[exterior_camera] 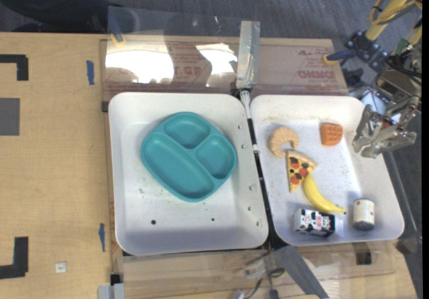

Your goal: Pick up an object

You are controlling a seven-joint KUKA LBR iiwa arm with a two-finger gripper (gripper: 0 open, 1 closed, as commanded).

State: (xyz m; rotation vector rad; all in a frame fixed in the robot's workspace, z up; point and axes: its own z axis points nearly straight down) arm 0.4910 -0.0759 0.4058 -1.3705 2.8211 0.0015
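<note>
Camera view puts the metal claw (381, 135), its open-or-shut state impossible to tell, at the right rim of the right white bin (392, 187), with the small orange block (330, 133) lying nearest, just left of it.

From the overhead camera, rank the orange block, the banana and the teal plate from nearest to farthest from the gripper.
Measured from the gripper at the right bin's right edge:
1. Orange block, just to its left in the right bin.
2. Banana, lower in the same bin.
3. Teal plate, in the left bin, farthest.
</note>
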